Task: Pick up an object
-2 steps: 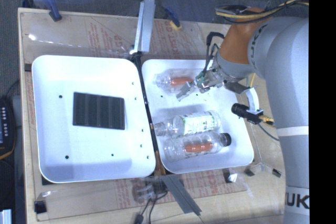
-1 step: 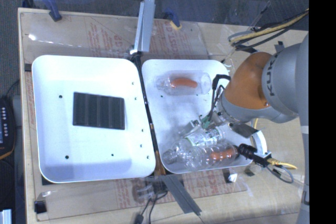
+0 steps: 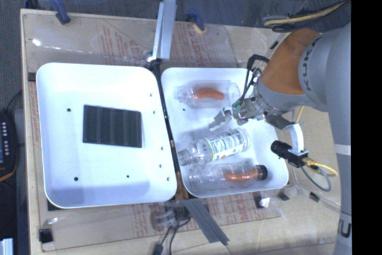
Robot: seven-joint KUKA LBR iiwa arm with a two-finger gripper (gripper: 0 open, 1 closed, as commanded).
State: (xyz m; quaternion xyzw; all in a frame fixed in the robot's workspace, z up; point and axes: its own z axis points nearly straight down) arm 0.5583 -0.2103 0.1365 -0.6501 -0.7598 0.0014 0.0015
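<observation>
The right bin point(image 3: 179, 80) holds three clear plastic bottles. One with an orange-red patch point(image 3: 203, 94) lies near the far wall. A second with a white label point(image 3: 218, 147) lies tilted in the middle. A third with orange contents and a dark cap point(image 3: 230, 174) rests along the near wall. My gripper point(image 3: 225, 116) hangs over the bin's middle right, between the far bottle and the labelled one, its fingers spread apart with nothing between them.
The left bin point(image 3: 54, 128) carries a dark rectangular pad point(image 3: 112, 126) at its centre. A metal bar point(image 3: 163, 27) stands behind the bins' junction. Blue clamps point(image 3: 59, 12) sit on the bench's far edge, and cables point(image 3: 316, 167) trail at the right.
</observation>
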